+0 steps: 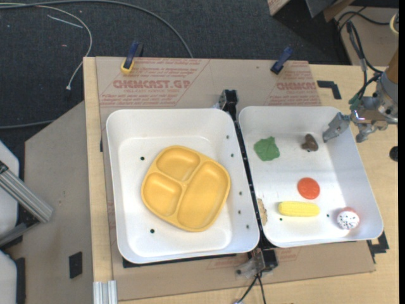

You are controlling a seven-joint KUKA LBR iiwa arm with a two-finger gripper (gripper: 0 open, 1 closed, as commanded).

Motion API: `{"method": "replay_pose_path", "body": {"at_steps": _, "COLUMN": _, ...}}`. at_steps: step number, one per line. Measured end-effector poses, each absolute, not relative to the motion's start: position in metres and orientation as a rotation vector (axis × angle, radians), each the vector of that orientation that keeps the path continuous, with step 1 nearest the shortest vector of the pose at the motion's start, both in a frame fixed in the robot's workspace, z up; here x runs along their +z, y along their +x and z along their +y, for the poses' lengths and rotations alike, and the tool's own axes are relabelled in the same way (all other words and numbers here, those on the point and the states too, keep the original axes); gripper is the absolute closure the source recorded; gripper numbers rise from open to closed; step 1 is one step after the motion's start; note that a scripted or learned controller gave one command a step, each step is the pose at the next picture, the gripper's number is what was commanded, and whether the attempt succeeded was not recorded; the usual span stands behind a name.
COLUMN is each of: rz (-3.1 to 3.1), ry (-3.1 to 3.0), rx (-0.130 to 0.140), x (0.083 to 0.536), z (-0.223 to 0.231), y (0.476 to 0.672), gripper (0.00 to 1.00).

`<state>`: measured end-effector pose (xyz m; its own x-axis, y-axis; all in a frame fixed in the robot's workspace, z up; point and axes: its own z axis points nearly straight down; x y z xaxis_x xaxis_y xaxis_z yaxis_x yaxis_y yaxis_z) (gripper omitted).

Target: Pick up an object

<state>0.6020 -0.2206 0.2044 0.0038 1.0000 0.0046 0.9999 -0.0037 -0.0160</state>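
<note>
Camera view, looking down at a slant: two white bins side by side on a cardboard-covered surface (190,75). The left bin (120,138) holds a yellow divided plate (185,187), lying flat near its middle. The right bin (361,176) holds five small things, all apart from one another: a green leafy piece (267,149) near the upper left, a small brown lump (309,142) to its right, an orange-red round piece (308,187) lower down, a yellow corn cob (299,209) just below that, and a white speckled ball with pink (347,220) in the lower right corner. The gripper (350,126) hangs over the bin's upper right rim, fingers spread apart, nothing between them. A blue-and-yellow clamp (131,56) and a blue clamp (281,60) pinch the cardboard's far edge.
</note>
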Motion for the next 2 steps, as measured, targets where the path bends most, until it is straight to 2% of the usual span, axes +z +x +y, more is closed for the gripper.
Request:
{"method": "replay_pose_path", "body": {"at_steps": 1, "rz": -2.221, "ry": -2.22, "rx": 0.0, "x": 0.214, "z": -0.22, "y": 0.605, "gripper": 0.0}}
{"method": "replay_pose_path", "body": {"at_steps": 2, "rz": -2.218, "ry": -2.217, "rx": 0.003, "x": 0.155, "z": -0.213, "y": 0.599, "gripper": 0.0}}
